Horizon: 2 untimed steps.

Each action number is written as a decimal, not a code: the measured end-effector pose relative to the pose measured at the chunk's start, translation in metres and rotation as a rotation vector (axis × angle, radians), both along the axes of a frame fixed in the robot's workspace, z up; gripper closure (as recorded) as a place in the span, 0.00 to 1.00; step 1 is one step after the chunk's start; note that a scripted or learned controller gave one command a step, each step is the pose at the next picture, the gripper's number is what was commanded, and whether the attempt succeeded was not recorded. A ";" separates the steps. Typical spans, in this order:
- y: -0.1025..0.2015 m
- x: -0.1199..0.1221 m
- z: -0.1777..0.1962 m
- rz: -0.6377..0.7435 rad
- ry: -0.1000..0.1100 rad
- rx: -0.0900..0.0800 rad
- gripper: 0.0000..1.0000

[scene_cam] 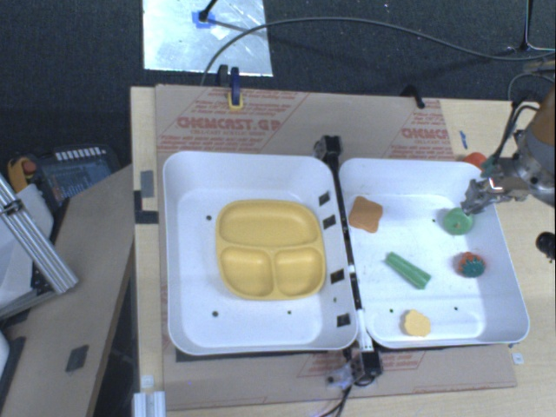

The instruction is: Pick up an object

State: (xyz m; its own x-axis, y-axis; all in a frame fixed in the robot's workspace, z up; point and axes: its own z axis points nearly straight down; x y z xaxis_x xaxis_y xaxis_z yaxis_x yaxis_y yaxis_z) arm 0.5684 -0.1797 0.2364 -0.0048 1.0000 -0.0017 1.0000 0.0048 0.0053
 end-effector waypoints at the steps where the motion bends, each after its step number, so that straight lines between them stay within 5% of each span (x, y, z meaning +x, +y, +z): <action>1: 0.048 -0.017 -0.006 0.003 0.005 0.003 1.00; 2: 0.103 -0.027 0.004 0.005 0.003 0.004 1.00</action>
State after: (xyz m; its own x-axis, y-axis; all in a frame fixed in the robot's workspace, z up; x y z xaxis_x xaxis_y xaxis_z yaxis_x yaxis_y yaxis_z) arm 0.5410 -0.0763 0.2399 -0.0103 0.9999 0.0025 0.9999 0.0103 0.0020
